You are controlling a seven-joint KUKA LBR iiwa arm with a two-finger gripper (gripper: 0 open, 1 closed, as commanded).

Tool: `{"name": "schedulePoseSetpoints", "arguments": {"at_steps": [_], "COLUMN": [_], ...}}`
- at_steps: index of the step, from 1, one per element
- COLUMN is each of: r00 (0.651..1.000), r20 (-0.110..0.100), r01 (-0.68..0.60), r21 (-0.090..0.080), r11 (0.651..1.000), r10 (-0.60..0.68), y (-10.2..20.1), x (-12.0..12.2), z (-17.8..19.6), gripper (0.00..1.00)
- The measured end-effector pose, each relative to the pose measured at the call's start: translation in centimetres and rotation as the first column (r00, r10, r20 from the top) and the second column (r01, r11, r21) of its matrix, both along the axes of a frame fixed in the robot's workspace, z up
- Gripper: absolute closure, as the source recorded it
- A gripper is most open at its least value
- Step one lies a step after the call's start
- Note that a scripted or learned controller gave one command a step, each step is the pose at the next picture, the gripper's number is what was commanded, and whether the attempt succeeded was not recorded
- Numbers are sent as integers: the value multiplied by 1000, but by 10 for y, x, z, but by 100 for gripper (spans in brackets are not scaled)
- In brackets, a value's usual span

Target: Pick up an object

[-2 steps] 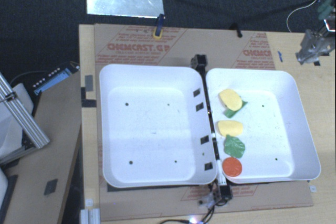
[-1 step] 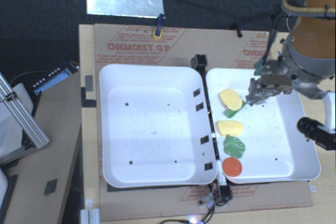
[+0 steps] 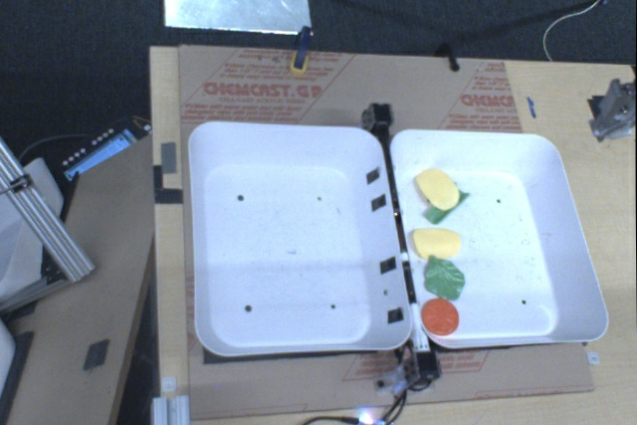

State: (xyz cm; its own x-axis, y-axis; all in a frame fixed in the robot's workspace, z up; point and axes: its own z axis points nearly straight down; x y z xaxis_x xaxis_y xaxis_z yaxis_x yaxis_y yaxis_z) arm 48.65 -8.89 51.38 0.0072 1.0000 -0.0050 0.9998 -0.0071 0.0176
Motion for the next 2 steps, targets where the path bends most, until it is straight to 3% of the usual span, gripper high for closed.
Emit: {"name": "schedulePoseSetpoints", "arguments": {"at_steps": [1, 2], "r00": [1000, 999], "r20": [-11, -28], "r01": [-14, -19], "r21": [5, 6], "r11": [1000, 1000], "r10": [14, 19], "y": [38, 115], "x": [11, 29], "z": [23, -112], "gripper": [100, 100]}}
